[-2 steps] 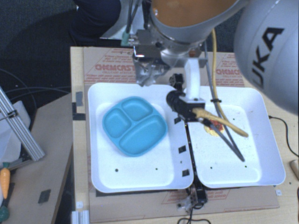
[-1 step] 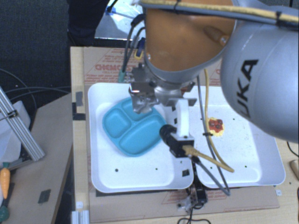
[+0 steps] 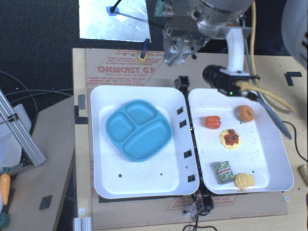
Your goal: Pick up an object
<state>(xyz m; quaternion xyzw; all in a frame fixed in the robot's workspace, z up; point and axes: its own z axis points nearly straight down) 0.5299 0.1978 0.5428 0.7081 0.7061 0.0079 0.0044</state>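
Note:
The right bin (image 3: 276, 148) holds several small items: a red pepper (image 3: 212, 122), a brown donut (image 3: 246, 113), a round yellow tart with red topping (image 3: 230, 138), a green packet (image 3: 224, 172) and a yellow corn piece (image 3: 244, 180). In the left bin (image 3: 103, 177) lies a blue divided plate (image 3: 138, 129). My gripper (image 3: 176, 53) hangs high behind the bins, over the cardboard near the back of the divider, apart from every item. Nothing shows between its fingers.
A shiny metal sheet (image 3: 114, 13) lies at the back left, with a small yellow and blue clip (image 3: 144, 52) by its corner. An aluminium rail (image 3: 19, 129) and an orange carrot (image 3: 4, 186) sit off the bench at left.

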